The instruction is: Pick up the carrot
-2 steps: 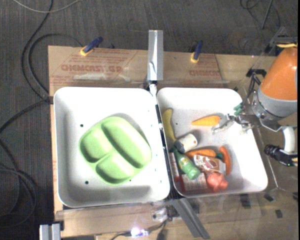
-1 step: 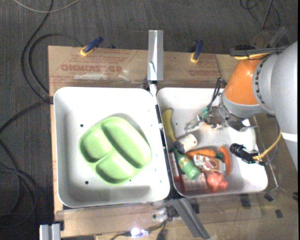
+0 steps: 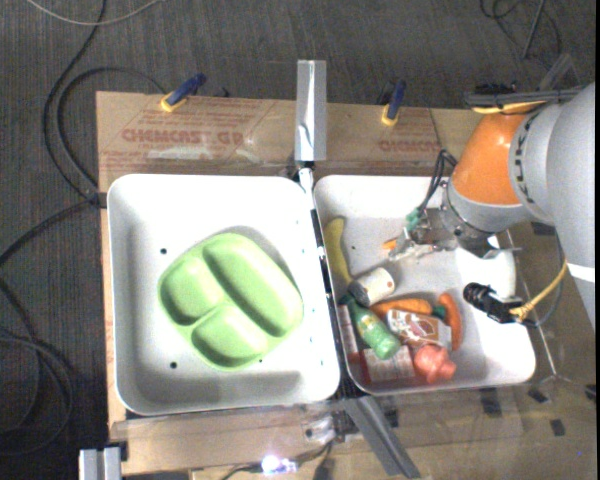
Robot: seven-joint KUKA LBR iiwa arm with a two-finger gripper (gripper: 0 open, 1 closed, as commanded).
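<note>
The carrot (image 3: 452, 320) lies in the right bin (image 3: 515, 366), near its front right, beside a red packet (image 3: 412, 325). The claw (image 3: 408, 242) hovers behind and left of it, well apart, whether open or closed I cannot tell

My arm (image 3: 570, 168) comes in from the right side, grey shell with the orange band (image 3: 490, 163) sitting just above the wrist. It's bent down over the right bin (image 3: 520, 368), wrist leaning toward that bin's back half. My gripper (image 3: 412, 240) hangs near the middle of the back part, pointing left toward the divider between the bins. Honestly can't say how it's set from up here, it's just a small dark cluster with cables trailing off.
</note>
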